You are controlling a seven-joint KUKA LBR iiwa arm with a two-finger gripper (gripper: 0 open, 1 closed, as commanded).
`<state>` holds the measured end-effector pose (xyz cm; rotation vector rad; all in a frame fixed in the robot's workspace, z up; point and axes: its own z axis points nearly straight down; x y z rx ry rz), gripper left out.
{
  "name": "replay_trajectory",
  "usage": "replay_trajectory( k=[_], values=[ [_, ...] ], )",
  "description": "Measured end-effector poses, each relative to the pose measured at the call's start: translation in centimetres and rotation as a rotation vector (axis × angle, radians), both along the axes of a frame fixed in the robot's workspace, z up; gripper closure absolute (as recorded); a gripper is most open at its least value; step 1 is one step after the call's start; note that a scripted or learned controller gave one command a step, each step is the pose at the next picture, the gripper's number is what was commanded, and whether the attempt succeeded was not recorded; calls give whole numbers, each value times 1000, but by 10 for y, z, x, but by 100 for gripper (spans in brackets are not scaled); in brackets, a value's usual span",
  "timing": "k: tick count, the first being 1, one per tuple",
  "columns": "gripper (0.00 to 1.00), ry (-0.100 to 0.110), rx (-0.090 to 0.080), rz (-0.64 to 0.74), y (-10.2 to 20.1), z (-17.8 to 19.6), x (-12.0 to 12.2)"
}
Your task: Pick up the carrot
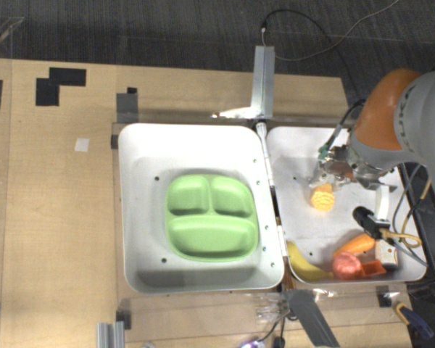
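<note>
Over the right-hand shallow white plastic bin (297,151), our grey arm with its orange band (402,118) hangs with its claw (338,170) just above a small yellow ridged piece of toy corn (322,197), which lies near the bin's centre. We cannot tell how far the claw is parted, nor can we make out anything held in it; the wrist and its wiring crowd that spot.

The orange tapered toy carrot (357,243) lies toward five o'clock in the same bin, just beside a pink rounded toy fruit (346,265) and a red-orange block (373,268), with a yellow toy banana (304,264) at seven o'clock along the near wall.

We judge the approach to be the step in hand, with the grasp not yet made: the claw stands nearer the corn than the carrot. The next move calls for a shift toward five o'clock, then a descent aligned across the carrot's narrow width.

The left-hand white bin (141,194) carries a green divided plastic plate (210,216). Black cable and a white fitting partly overlap the carrot's right end, and the bin's right wall is cut off by the arm.
</note>
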<state>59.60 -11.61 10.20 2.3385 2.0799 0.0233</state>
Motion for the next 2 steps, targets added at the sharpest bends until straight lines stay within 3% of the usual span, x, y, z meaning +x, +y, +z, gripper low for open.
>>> replay_trajectory(
  k=[1, 2],
  values=[
    [100, 12, -2, 137, 71, 124, 19],
    [100, 15, -4, 262, 60, 83, 23]
  ],
)
